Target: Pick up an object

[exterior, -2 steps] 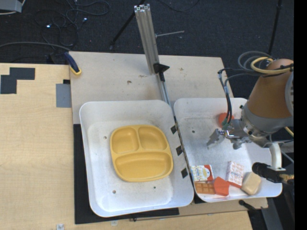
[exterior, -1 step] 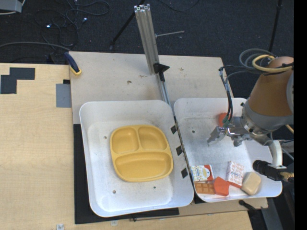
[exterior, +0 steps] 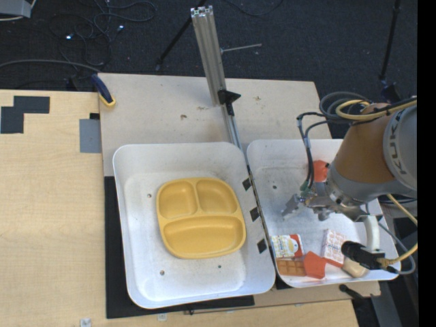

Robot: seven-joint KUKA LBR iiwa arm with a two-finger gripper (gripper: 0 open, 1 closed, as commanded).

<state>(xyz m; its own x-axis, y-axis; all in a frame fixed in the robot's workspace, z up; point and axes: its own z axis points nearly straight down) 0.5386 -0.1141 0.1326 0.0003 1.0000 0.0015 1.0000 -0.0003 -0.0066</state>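
My gripper [exterior: 304,213] hangs over the middle of the right bin [exterior: 272,165], under the orange-banded wrist. Its two fingers stand spread apart, open, with nothing between them and bare bin floor below. Nearer the front of this bin lie a small red and white carton [exterior: 286,245], a brown waffle piece [exterior: 290,268], an orange-red block [exterior: 315,266] and a red and white packet [exterior: 333,247]. A pale cream piece [exterior: 354,270] lies at the front right. All of them sit in front of the gripper, apart from it.
The left bin [exterior: 129,182] holds a yellow divided tray [exterior: 200,216]. A metal post [exterior: 210,53] stands behind the bins, where they meet. Black clips [exterior: 253,213] mark the shared wall. Cables loop at the right behind the arm.
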